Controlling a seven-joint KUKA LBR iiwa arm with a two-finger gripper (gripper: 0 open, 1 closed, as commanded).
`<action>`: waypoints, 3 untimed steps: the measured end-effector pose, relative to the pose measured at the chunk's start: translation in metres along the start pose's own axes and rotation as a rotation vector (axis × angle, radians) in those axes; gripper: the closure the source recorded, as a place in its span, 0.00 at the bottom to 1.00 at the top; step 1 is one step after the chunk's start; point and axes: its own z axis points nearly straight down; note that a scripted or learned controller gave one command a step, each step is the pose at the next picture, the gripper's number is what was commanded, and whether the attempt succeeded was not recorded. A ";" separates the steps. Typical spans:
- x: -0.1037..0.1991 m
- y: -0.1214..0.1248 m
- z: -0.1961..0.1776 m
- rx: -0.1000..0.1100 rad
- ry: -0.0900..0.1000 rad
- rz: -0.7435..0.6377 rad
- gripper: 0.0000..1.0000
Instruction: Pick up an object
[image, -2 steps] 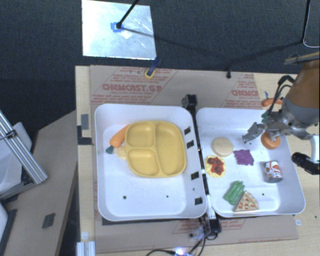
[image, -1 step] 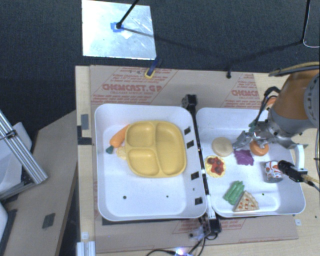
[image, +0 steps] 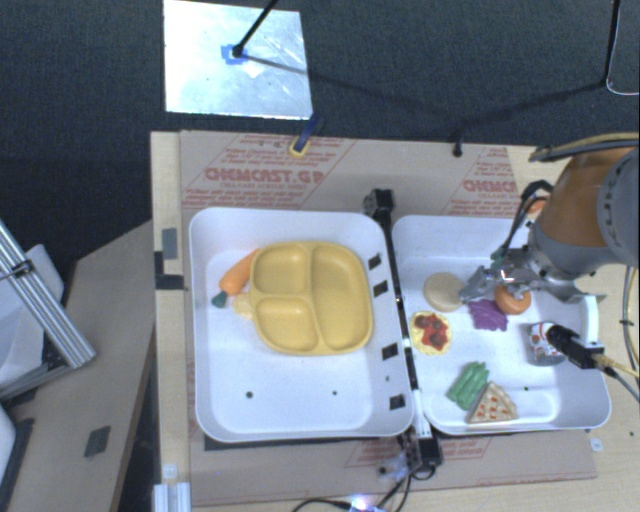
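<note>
You see two shallow white plastic bins (image: 215, 400) on a tan board printed with red letters. In the left bin lies a yellow three-part plastic plate (image: 305, 297), and at its left edge an orange toy carrot (image: 238, 271) with a green tip. In the right bin you find a beige round disc (image: 442, 291), a purple leafy piece (image: 487, 314), an orange round fruit (image: 514, 299), a yellow small pizza with red topping (image: 431, 333), a green ridged vegetable (image: 467, 384) and a tan pizza slice with red dots (image: 492, 405).
</note>
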 end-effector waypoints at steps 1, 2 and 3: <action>0.000 0.000 -0.008 0.002 0.001 -0.001 1.00; -0.006 0.009 -0.057 0.001 0.000 -0.002 1.00; -0.003 0.016 -0.121 -0.001 0.000 -0.004 1.00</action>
